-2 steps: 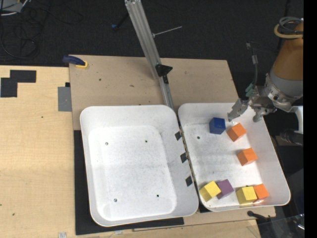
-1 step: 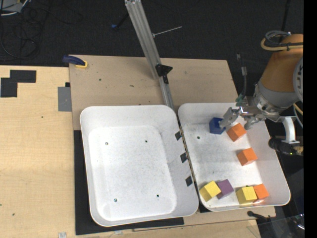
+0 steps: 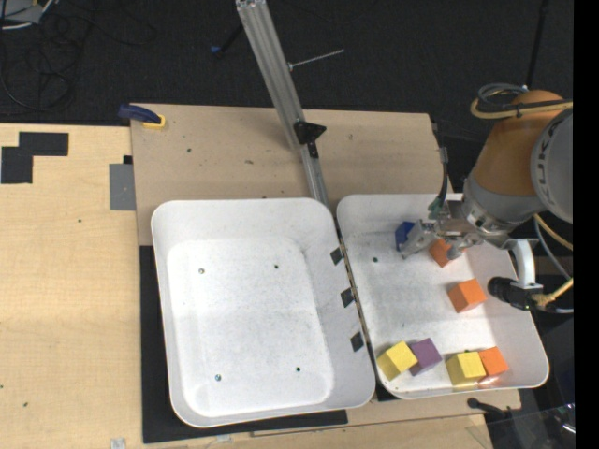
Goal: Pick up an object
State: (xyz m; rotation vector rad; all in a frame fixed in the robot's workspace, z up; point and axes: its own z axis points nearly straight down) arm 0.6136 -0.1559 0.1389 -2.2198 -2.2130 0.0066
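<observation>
- The counter [image 3: 243,148] is light wood.
- Two white bins lie on it side by side: the left bin [image 3: 178,227] and the right bin [image 3: 524,368].
- A blue and yellow clamp [image 3: 142,115] grips its far left corner.
- A grey metal rail [image 3: 281,92] leans across it.

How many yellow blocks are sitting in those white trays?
2, both along the right bin's near edge: one yellow block touching a purple block, another beside an orange block. The arm may hide others.
</observation>
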